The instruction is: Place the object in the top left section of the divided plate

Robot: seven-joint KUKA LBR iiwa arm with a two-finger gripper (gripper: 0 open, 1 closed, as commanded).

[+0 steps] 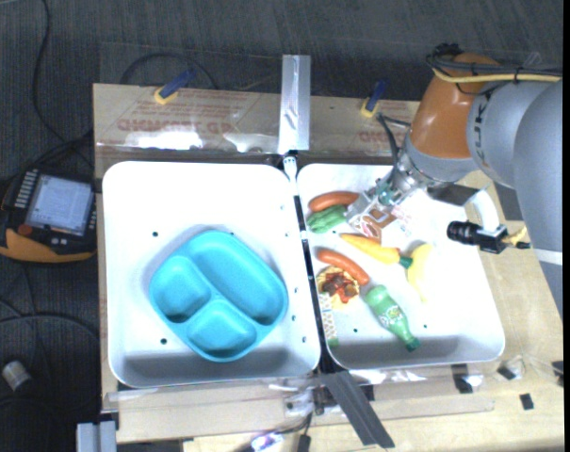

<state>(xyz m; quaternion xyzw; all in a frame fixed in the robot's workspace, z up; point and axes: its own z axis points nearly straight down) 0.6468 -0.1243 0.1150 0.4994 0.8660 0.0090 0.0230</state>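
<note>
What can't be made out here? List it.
- Gripper: fingers too small and cluttered in the camera view to tell their state or any hold.
- Item under the gripper: red-white, too blurred to identify.
- Divided plate: which section counts as top left is unclear; it sits tilted.

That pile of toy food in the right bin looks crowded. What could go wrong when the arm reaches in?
1. The gripper sits low among close-packed pieces: a hot dog, a green item and a yellow pepper. It could catch two, or nudge the one it wants aside.
2. The blue divided plate lies tilted in the left bin, so a dropped piece might slide into the wrong section.
</note>
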